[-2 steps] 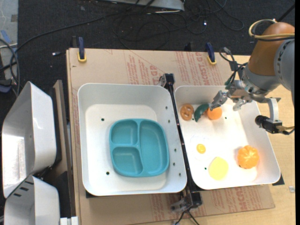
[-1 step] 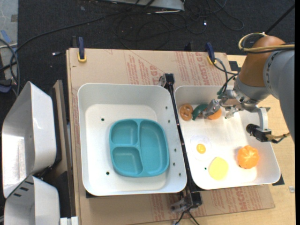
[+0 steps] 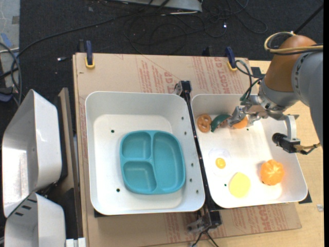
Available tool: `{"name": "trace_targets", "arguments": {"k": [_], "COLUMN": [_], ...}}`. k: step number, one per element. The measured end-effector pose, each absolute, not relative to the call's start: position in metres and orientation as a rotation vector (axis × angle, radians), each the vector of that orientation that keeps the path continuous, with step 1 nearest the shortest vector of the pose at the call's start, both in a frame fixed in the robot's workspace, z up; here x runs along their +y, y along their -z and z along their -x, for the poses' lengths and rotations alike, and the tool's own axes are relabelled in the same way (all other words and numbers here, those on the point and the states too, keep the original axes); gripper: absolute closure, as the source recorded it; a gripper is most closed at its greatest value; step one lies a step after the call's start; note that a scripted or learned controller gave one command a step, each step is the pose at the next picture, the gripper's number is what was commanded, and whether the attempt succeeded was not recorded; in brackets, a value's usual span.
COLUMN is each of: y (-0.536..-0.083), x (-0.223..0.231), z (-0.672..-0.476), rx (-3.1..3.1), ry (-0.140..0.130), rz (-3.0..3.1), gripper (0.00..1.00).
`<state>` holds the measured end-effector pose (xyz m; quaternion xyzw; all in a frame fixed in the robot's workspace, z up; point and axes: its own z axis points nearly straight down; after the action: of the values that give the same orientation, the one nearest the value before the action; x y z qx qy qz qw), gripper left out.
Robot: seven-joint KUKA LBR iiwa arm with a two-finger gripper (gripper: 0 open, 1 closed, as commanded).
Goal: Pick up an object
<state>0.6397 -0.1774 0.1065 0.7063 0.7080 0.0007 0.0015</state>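
Tabletop: cardboard-covered tabletop (image 3: pixel 154 71) carrying two white bins, cables on the dark floor behind.
Left bin (image 3: pixel 97 138): just a teal divided plate (image 3: pixel 152 161).
Right bin (image 3: pixel 293 184): orange fruit toy (image 3: pixel 271 172), yellow disc (image 3: pixel 239 184), small yellow bit (image 3: pixel 220 163), pretzel-ish brown piece (image 3: pixel 204 122), green-and-orange piece (image 3: pixel 226 120).
Pincer (image 3: pixel 241 116): down at the bin's far edge, right by that green-and-orange piece; can't tell if it's clenched.
Handling guess: looks like light, hard plastic, kinda slippery, so I'd pinch across the narrow middle.

You see a teal divided plate (image 3: pixel 152 162) in a white bin (image 3: pixel 97 138), a yellow disc (image 3: pixel 239 184), an orange fruit (image 3: pixel 272 172), brown tabletop (image 3: pixel 154 68) with red print.
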Motion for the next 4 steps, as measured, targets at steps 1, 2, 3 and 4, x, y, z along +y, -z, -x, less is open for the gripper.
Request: {"name": "trace_targets", "arguments": {"k": [1, 2, 3, 4], "y": [-0.155, -0.206, -0.244, -0.247], "x": [-0.184, -0.179, -0.179, -0.123], "z": [-0.635, -0.628, -0.629, -0.612], "rx": [2.216, 2.220, 2.221, 2.231], "ry": [-0.004, -0.005, -0.004, -0.001], "rz": [-2.219, -2.215, -2.215, -2.214], "gripper": [1.00, 1.00, 1.00, 1.00]}}
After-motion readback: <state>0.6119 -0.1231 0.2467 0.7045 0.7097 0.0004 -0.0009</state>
